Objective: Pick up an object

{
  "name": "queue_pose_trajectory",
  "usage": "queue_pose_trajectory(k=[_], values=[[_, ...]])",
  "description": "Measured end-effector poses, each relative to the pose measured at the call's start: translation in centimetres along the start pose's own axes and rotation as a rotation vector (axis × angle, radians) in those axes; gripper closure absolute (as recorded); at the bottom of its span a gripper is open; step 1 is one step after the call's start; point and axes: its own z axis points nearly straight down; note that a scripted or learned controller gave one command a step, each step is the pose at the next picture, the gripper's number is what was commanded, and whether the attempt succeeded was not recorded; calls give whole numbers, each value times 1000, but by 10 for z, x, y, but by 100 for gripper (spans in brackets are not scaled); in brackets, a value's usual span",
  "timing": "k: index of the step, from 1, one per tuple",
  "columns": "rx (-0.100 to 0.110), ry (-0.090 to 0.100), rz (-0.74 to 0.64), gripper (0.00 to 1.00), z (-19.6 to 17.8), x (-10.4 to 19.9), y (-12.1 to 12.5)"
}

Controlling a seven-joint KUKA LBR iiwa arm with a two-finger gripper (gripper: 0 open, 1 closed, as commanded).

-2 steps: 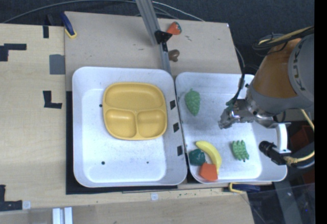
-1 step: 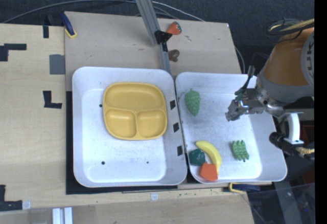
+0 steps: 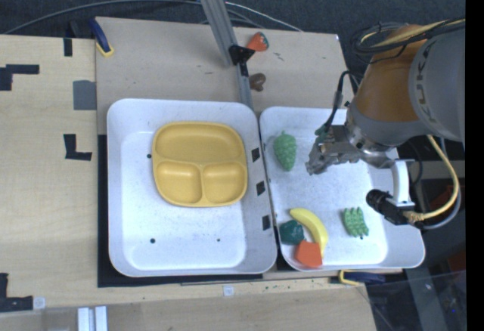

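poised low over the right bin [image 3: 401,250], the pincer [image 3: 316,165] hangs near that bin's middle, and i cannot tell whether it is wide or narrow, since its tip is dark and small against the white floor; nothing shows gripped in it. just to its left lies the green bumpy fruit [image 3: 284,150], the nearest candidate. further out, toward the near rim, sit the banana [image 3: 310,224], the dark green block [image 3: 291,231] and the orange block [image 3: 308,253], huddled together. off to its right and nearer lies the green ridged toy [image 3: 355,221]. beyond the divider, the yellow tray [image 3: 200,163] rests in the left bin [image 3: 128,246]. to do well, centre over the lone fruit before closing, avoiding the crowded cluster.
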Motion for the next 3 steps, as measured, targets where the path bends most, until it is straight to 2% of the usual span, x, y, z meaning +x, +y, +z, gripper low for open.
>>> queue_pose_trajectory(k=[2,3], values=[[-1,-1,0,100,9,99,41],[-2,0,-1,100,-8,151,55]])
